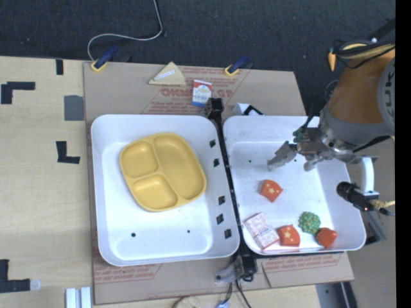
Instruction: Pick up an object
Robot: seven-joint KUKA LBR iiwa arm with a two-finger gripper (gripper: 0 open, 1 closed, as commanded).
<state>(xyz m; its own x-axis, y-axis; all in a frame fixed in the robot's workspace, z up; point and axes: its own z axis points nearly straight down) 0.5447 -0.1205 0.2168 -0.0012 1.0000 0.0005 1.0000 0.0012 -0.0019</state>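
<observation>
Right bin (257, 133): the upper half of the floor is bare and open to approach. Obstacles cluster along the lower edge: carton (261, 230), red block (289, 235), broccoli (309, 221), tomato (327, 237). A red piece (270, 190) lies apart at mid-floor. Left bin (109, 236): the yellow tray (162, 171) occupies the centre; the margins are free.

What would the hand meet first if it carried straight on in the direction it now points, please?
Probably the bare floor of the right bin: the hand points down-left, and the red piece lies off that line. Depth is uncertain.
</observation>
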